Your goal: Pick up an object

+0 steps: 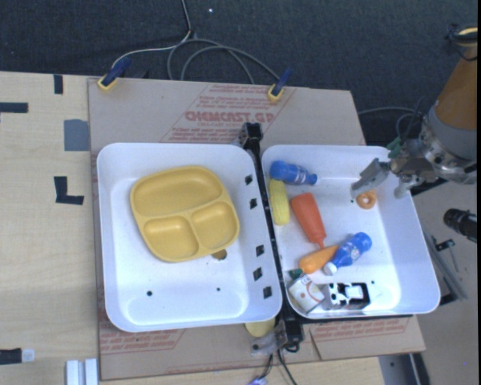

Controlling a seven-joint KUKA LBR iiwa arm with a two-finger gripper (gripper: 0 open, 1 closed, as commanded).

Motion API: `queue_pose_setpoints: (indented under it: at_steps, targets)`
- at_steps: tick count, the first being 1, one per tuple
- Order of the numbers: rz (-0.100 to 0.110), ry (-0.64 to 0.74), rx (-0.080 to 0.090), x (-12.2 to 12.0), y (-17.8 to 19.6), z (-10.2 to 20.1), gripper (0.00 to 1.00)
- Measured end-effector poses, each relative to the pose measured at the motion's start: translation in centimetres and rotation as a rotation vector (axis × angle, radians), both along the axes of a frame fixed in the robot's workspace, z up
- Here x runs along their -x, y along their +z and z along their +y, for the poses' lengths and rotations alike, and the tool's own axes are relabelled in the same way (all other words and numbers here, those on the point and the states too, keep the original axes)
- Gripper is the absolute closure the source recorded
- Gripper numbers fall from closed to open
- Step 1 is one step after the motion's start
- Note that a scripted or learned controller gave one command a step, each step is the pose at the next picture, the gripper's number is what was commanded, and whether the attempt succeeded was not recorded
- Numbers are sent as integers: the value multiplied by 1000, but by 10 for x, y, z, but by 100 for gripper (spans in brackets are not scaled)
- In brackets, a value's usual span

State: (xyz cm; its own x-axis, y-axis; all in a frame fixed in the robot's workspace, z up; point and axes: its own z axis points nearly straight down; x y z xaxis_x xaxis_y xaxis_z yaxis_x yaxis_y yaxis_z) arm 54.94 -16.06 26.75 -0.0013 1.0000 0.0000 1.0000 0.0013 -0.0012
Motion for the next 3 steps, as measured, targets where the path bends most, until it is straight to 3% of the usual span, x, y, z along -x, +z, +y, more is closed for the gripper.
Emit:
queue_pose_setpoints:
  at_steps: [1, 2, 3]
  targets:
    - [9, 5, -3, -17, -94, 55, 0]
    - [-5, 0, 3, -18, -185, 67, 0]
    - [-7, -1, 4, -19, -171, 66, 100]
